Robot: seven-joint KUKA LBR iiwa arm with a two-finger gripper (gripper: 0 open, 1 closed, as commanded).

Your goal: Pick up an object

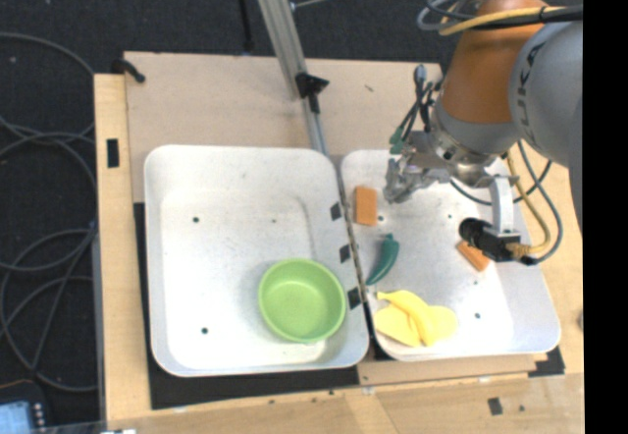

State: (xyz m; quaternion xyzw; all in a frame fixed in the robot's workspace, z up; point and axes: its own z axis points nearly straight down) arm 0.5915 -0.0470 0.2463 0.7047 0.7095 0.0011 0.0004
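Note:
My gripper (396, 187) hangs over the back left part of the right bin (510, 329). Just left of it and slightly nearer, an orange block (365, 205) lies against the bin's left wall. A green curved object (383, 258) rests below the block. At the front left corner sits a yellow object (417, 319). A small orange piece (475, 256) lies further right, partly hidden by the wrist. I see nothing held in the gripper.
The left bin (196, 187) holds a green bowl (301, 299) near its front right corner. A slanted metal post (285, 29) rises from behind the divide between the bins. The arm's cables hang over the right bin's right side.

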